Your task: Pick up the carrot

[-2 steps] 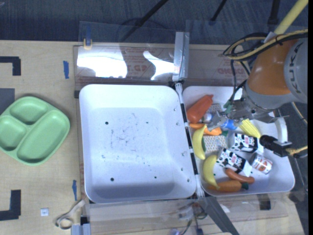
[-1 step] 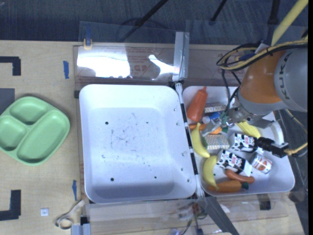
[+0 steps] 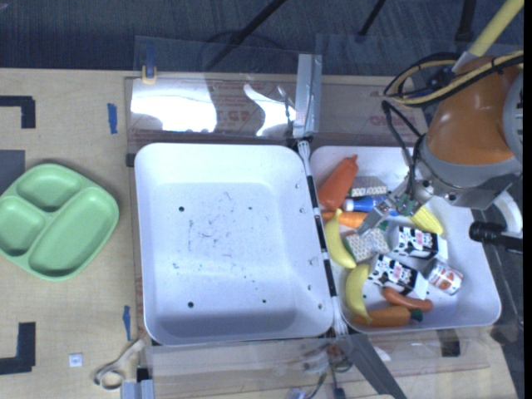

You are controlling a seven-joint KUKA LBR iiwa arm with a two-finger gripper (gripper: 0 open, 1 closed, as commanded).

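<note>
Two white bins sit side by side on my bench, seen from above at a slant. My arm (image 3: 470,135), grey with an orange band, reaches in from the right over the right bin (image 3: 486,293). My claw (image 3: 384,214) hangs low over the clutter in that bin's middle, and I cannot tell how it is set, because the pieces blur together there. The carrot (image 3: 400,315) lies flat near the bin's front edge, long and orange-red, well apart from my claw. A banana (image 3: 357,292) curves just left of the carrot, its lower tip touching or nearly touching the carrot's left end. A second banana (image 3: 334,241) lies above it along the bin's left wall. An orange bottle (image 3: 337,181) leans at the back left corner. A black-and-white carton (image 3: 398,276) sits just above the carrot, and another one (image 3: 415,241) lies behind it. A small red and white can (image 3: 445,280) rests to the right of the cartons. A yellow piece (image 3: 428,220) shows just right of my claw. The left bin (image 3: 224,239) is wide and shallow, with a few small dark specks on its floor. A green divided plate (image 3: 55,220) rests on the wooden bench far to the left.
</note>
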